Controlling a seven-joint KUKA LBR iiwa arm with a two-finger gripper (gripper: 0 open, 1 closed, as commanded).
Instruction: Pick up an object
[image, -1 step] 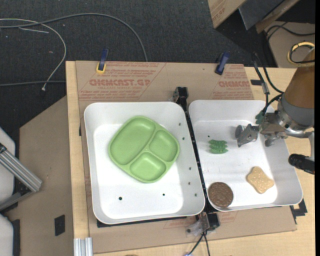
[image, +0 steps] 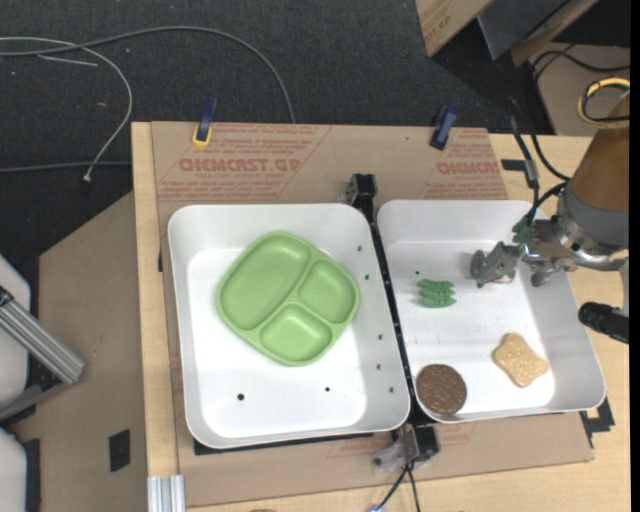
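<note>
So far nothing is picked up: the gripper (image: 497, 266) hangs over the right bin (image: 470, 215), near its far edge and toward its right wall, and no object sits between its fingers (image: 483, 268). Whether they stand apart or together I cannot tell (they read as one dark grey lump from this slant). Just beside it, toward the bin's middle, lies the small green object (image: 436, 292), apart from the gripper and flat on the floor; it looks the likeliest target. Nearer the front edge rest a tan biscuit-shaped piece (image: 520, 360) and, at the front left corner, a brown round disc (image: 441, 389). In the left bin (image: 200, 400) a green divided plate (image: 288, 297) lies near the middle. Lowering, closing and lifting all remain, I judge.
</note>
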